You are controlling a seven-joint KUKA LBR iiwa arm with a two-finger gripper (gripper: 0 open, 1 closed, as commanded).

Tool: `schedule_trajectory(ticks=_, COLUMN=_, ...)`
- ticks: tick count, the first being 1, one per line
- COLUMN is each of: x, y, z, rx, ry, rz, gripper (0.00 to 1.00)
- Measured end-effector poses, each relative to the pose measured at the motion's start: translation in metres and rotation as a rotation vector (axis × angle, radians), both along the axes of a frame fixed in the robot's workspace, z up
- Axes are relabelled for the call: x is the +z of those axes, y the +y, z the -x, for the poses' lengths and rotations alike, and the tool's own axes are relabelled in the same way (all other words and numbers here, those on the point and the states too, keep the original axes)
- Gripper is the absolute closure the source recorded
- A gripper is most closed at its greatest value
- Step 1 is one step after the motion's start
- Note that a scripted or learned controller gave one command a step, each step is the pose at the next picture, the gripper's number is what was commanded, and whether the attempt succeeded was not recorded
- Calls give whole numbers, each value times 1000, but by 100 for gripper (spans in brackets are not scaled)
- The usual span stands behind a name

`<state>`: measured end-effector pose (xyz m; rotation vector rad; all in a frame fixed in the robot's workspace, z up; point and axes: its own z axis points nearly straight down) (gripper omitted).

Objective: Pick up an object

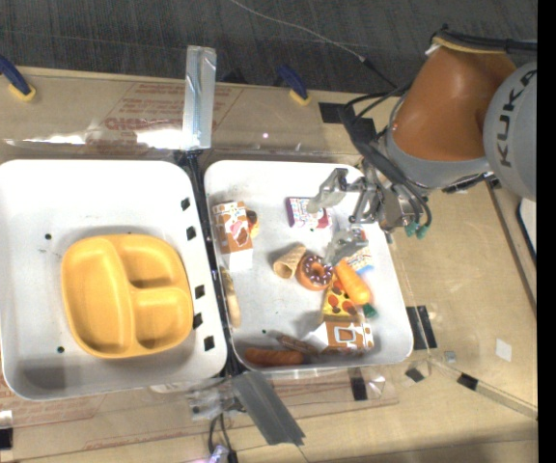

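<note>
Nearest the camera, a brown sausage-shaped toy (276,356) lies along the front wall of the right bin (259,177), with a small printed box (347,335) just beside it toward the front right corner. Behind that box sits a yellow pizza-slice toy (336,303), touching an orange carrot (352,284) with a green tip. A ring doughnut (314,272) with dark frosting lies just left of the carrot, and a tan cone (287,259) rests against the doughnut's left side. Near the bin's left wall stands a brown and white carton (233,226), and a purple and white packet (305,210) lies toward the back.

At the right bin's back right corner, the gripper (346,215) hangs over the toys, reaching in from the right under the arm's orange band (450,99). One of its fingers (332,190) comes just beside the purple packet, another lies lower, near the carrot (they look spread wide, with nothing visible between them).

On the left, the other bin (17,191) holds a yellow divided plate (124,294), lying flat near its middle. Both bins sit side by side on the desk (471,287), which is covered in brown card, with blue clips (13,77) at its back edge.
</note>
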<state>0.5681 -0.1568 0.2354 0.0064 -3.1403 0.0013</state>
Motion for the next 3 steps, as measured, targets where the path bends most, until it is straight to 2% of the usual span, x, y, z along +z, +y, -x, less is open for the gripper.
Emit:
schedule_trajectory(ticks=1, x=-132, y=-1, z=20, rx=-59, ry=10, rz=-4, gripper=0)
schedule_trajectory(ticks=2, x=-144, y=25, z=44, rx=-239, ry=3, rz=-2, gripper=0)
schedule_trajectory(ticks=3, x=-144, y=20, z=80, rx=-305, ry=2, rz=-1, gripper=0)
